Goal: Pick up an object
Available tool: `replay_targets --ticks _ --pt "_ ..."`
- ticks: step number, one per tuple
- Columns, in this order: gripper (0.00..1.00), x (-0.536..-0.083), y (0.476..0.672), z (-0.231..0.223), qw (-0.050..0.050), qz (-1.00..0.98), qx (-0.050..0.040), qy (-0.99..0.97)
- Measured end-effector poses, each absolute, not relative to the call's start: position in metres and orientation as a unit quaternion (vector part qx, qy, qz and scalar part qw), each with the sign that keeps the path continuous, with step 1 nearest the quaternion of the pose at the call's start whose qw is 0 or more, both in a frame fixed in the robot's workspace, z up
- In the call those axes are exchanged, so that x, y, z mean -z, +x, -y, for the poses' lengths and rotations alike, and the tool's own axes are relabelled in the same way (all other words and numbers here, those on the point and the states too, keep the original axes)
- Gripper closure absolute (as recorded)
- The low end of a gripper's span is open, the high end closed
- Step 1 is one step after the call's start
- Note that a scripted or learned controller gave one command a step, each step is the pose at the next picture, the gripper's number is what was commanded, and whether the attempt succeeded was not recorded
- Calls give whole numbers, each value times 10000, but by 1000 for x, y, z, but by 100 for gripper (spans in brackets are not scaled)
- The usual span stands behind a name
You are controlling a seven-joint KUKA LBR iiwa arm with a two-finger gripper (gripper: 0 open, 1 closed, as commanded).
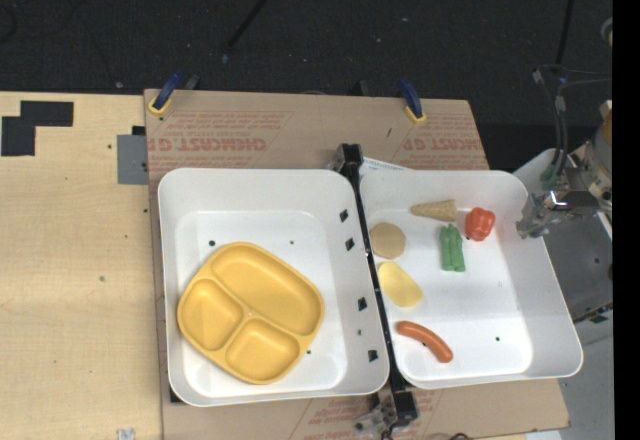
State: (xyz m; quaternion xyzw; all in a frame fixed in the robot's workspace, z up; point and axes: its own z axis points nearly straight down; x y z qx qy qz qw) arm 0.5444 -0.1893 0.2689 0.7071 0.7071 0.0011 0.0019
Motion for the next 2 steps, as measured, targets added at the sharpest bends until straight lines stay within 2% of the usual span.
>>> replay_targets --ticks 2 --pt "100 -269 557 89 -6 -7081 0 7061"
